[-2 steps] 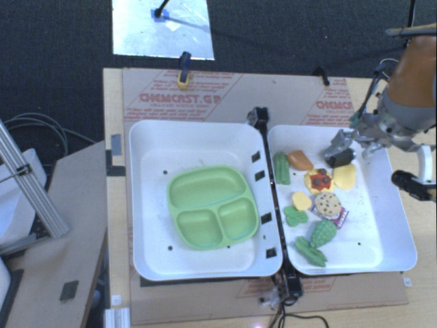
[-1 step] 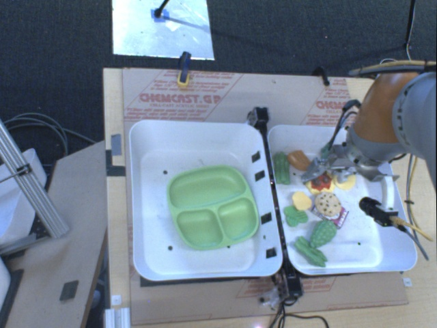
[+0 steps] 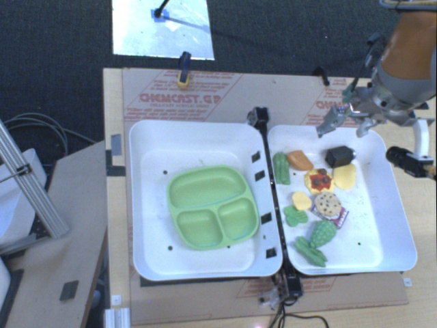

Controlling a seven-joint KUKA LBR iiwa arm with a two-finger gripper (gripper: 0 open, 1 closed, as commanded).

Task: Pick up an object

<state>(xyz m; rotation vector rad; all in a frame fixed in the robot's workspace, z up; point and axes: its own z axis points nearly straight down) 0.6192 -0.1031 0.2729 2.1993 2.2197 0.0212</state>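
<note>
The gripper [image 3: 346,119] is seen above the far edge of the right bin [image 3: 396,207], fingers spread, nothing between them. The black block [image 3: 339,156] lies just below it, near the far edge, touching the yellow piece [image 3: 345,177]. A straight descent centred on the block is advised, so neighbours are not nudged. Counted: two bins, one green tray [image 3: 210,206] in the left bin [image 3: 147,183], roughly ten toy foods.

"CHEMCAST GP" on the backing sheet [image 3: 179,96]
</note>
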